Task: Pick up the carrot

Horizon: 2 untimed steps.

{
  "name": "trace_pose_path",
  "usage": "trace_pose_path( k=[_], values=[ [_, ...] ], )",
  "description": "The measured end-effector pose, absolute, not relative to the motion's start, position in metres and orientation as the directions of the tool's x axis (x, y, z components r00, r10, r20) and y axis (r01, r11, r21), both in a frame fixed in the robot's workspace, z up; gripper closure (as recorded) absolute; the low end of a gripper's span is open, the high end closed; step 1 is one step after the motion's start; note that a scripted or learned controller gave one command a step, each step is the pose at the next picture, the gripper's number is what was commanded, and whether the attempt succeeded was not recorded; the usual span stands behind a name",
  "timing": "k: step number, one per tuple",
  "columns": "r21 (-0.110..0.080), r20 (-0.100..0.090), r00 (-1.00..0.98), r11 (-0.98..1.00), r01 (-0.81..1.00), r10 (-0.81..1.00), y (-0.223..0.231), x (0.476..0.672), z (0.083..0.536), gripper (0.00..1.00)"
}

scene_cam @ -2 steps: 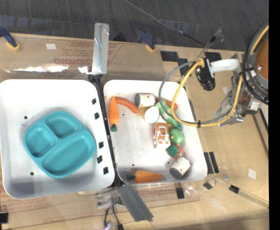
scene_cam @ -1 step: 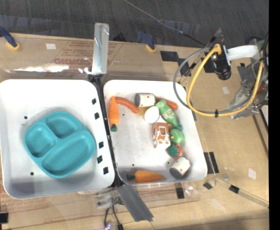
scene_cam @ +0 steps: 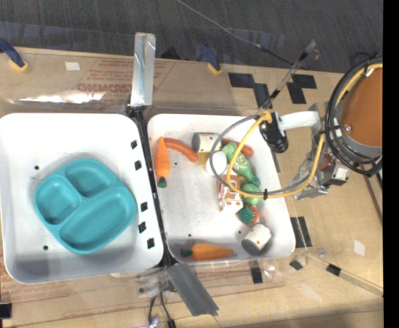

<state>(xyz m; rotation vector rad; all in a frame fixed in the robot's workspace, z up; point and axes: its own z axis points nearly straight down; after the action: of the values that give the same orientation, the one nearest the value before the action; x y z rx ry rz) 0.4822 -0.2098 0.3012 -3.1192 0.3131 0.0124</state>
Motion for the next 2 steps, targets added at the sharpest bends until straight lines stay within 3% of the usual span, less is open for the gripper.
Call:
trace_pose_path(
  k=[1,2],
  values=[
    [-0.003,0.0,0.981,-0.981,-0.196,-0.196,-0.2099,0.492,0.3069,1.0],
    [-0.002,-0.003,0.98,-0.98,-0.198,-0.198,-0.2099,0.4862,0.2982,1.0]
  ],
)
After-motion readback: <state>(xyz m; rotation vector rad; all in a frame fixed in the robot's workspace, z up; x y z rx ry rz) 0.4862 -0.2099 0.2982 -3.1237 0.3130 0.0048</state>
